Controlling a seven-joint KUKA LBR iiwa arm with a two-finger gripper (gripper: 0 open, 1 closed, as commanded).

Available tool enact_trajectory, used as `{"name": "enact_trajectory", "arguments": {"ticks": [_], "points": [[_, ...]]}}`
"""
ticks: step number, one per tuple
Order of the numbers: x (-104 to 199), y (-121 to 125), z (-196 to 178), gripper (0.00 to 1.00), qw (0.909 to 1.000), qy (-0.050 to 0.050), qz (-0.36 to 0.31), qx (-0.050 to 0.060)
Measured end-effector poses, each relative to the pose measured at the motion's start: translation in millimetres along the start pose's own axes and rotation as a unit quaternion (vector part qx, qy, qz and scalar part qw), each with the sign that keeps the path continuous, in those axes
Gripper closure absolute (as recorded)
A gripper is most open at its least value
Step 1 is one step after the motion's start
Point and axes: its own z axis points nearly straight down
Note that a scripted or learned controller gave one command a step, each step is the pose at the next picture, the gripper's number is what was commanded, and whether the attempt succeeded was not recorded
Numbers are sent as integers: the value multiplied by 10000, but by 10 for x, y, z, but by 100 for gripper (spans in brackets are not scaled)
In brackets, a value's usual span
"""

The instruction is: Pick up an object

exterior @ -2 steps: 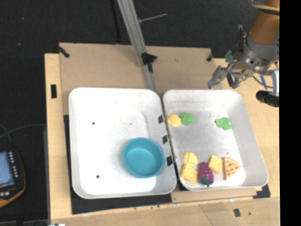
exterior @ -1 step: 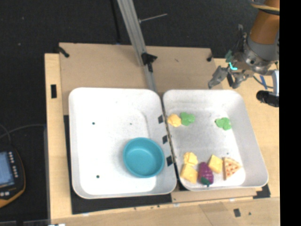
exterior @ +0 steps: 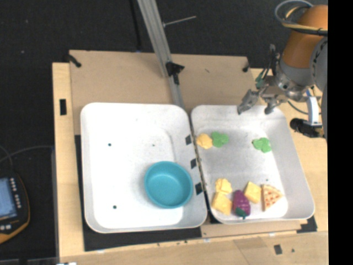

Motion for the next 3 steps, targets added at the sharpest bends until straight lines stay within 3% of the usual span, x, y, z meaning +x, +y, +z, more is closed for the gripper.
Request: {"name": "enact_trajectory", "arguments": {"ticks": [1,2,3], "points": [[-45,11,621,0,10000,6,1,17],[-59,6,884,0,10000,3,-5,14],[-72,19,749,100,10000,-17,-15,-11]]}}
